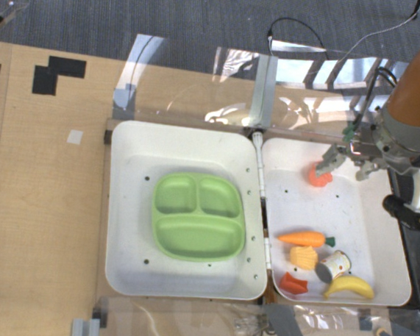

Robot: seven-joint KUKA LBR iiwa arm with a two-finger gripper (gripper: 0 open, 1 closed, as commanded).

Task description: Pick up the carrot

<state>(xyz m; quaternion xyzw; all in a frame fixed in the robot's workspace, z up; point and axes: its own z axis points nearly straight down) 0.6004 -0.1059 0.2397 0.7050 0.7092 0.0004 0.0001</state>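
The hand (349, 164) is hovering with its fingers spread apart at the upper right of the frame, gripping nothing, just beside a small orange-red piece (320, 176). The carrot (305, 239) is lying well below it in the right bin (382, 217), touching a yellow corn piece (304, 257).

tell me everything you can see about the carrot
The carrot is a small toy-looking piece, smooth like plastic, with an orange tapered body and a green leafy stub at its right end. It lies flat, roughly level across the view, tip pointing left, in the front half of the right bin. A yellow corn-like piece sits right against its front side. The tool is well behind it, apart.
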